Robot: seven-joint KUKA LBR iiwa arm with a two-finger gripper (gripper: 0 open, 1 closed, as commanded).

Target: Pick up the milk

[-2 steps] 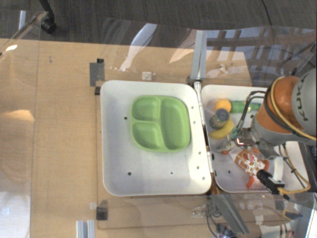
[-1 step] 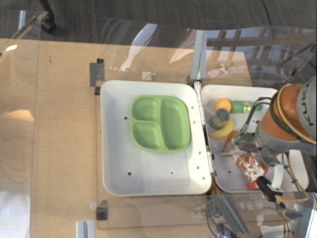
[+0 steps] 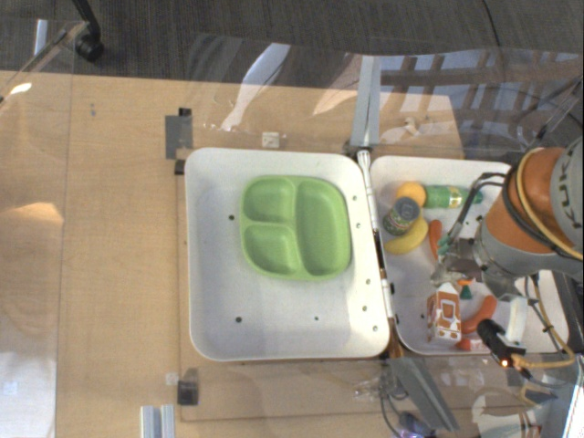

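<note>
Wooden bench, two white bins side by side. Your landmark: the green divided plate in the left bin. The milk carton stands in the right bin, right of the plate and nearer you. Gripper hovers just above it; its grip you can't tell.

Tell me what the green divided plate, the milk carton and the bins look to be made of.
Green three-compartment plate: likely moulded plastic, matte to satin, with a uniform colour and soft rounded ridges.
Small white and orange milk carton: apparently printed paperboard, with flat panels and a folded top.
Two shallow white bins, left and right: probably plastic or coated metal, smooth and matte; material uncertain.
</note>
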